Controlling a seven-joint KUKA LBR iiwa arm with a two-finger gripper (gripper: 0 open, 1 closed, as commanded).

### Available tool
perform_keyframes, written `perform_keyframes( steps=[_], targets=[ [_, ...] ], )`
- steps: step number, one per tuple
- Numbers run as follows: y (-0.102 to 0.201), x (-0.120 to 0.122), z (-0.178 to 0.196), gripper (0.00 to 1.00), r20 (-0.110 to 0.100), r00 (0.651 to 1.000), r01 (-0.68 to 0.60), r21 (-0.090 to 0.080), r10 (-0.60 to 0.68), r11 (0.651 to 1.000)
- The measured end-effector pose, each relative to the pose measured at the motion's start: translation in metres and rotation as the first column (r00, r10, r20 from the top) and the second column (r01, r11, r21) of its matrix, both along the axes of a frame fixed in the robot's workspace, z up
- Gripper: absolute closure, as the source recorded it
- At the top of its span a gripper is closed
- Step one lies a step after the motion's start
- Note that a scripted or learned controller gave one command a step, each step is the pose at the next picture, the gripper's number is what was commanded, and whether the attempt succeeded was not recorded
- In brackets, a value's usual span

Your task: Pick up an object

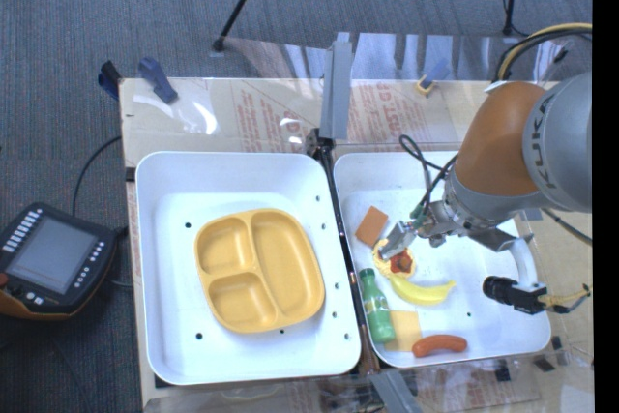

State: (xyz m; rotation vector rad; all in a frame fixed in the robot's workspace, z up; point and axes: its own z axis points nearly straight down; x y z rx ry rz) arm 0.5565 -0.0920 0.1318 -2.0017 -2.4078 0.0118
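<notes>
My gripper point(400, 245) is low in the right bin point(503, 329), at its left-middle. It hangs directly over a small red and yellow item point(398, 262) and hides part of it. I cannot tell whether they touch. A yellow banana point(423, 289) lies just below the gripper. An orange-brown block point(371, 226) sits to the gripper's left. Along the bin's front-left lie a green bottle point(376, 307), a yellow cheese-like square point(405, 332) and a red-orange sausage point(440, 344).
The left bin point(164, 208) holds a yellow divided plate point(258, 270). A metal post point(336, 92) stands behind the wall between the two bins. The arm's orange band point(498, 145) looms over the right bin's back half.
</notes>
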Motion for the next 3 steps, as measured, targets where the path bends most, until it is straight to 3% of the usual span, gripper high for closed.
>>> perform_keyframes(
  steps=[1,2,3],
  targets=[
    [-0.001,0.0,-0.049,0.0,0.004,1.0,-0.018,0.002,0.018,1.0],
    [-0.003,0.004,-0.036,1.0,0.012,1.0,-0.011,0.003,0.011,1.0],
    [0.055,0.046,0.056,1.0,0.015,1.0,0.019,0.001,-0.019,1.0]
  ],
)
